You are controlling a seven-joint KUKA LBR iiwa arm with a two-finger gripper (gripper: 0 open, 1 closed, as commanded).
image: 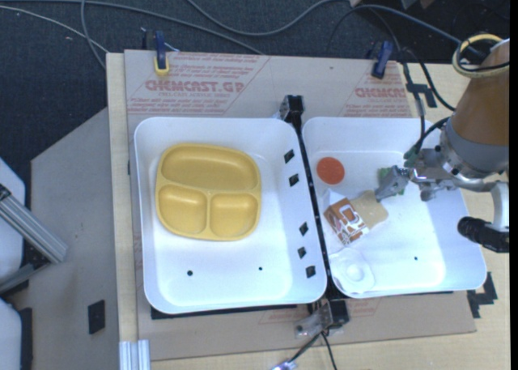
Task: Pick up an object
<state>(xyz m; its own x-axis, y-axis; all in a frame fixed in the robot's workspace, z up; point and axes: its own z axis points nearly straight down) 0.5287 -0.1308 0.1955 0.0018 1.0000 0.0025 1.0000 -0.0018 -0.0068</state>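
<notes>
My gripper [388, 183] hangs over the right bin [453, 275], in its upper middle part, and my arm [484, 113] comes in from the right side above it. I see the grey-green fingers pointing to the left, toward the small brown pack [354, 218], which lies a little tilted near the middle of this bin, with a tan flat piece on its upper right and a printed wrapper on its lower left. The fingers are just beside the upper right corner of the pack, but from this view I cannot tell whether they stand apart or together, and I see nothing between them. So I judge that the picking is not yet done: no object is lifted, and all things lie on the bin floor. The orange round disc [330, 170] lies near the divider, to the upper left of the pack and apart from it. A white round piece [354, 272] lies near the lower edge. The yellow divided plate [209, 191] lies in the left bin [166, 279], well apart from my gripper. What is left is the grasp itself and the lift.
</notes>
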